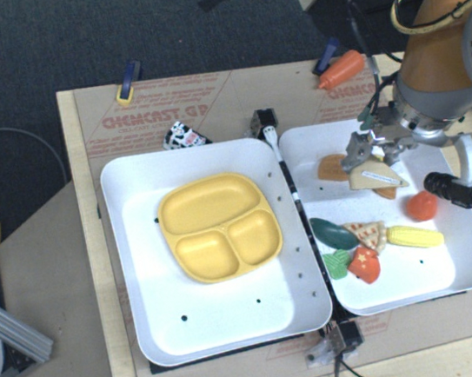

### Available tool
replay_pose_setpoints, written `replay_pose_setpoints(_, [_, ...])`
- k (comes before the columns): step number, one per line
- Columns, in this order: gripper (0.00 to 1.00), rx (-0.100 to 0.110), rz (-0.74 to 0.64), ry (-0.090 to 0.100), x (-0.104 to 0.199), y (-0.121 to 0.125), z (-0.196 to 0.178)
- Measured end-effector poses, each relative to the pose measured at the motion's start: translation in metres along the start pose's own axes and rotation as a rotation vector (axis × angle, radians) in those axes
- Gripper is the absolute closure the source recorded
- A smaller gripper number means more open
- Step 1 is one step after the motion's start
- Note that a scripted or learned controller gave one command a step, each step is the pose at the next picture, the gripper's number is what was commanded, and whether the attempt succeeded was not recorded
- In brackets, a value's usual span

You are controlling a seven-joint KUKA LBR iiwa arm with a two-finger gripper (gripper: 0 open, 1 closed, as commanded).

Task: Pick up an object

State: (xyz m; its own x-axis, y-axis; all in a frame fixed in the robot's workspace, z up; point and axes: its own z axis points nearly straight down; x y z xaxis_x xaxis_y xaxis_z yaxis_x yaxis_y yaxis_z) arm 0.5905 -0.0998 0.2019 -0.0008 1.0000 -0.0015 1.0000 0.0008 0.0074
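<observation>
My gripper [373,152] hangs low over the back of the right bin [467,267], right above a cream wedge [374,178] and beside a flat tan slice [331,168]. It touches or nearly touches the wedge; I see nothing lifted. In front of these lie a red tomato [421,205], a yellow corn cob [415,237], a pizza slice [366,232], a dark green vegetable [331,232] and a red strawberry-like piece [365,267] on a green leaf [338,263].
The left bin [151,327] holds a yellow divided plate [218,226]. An orange carrot [340,69], a blue-and-yellow clamp [126,84] and a small black-and-white object [183,136] lie on the bench behind the bins. A black attachment [452,188] sticks out beside the tomato.
</observation>
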Motion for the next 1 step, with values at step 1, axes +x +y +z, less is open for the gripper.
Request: replay_pose_setpoints(1, [1.0, 0.002, 0.0, 0.0, 0.0001, 0.0013, -0.0246])
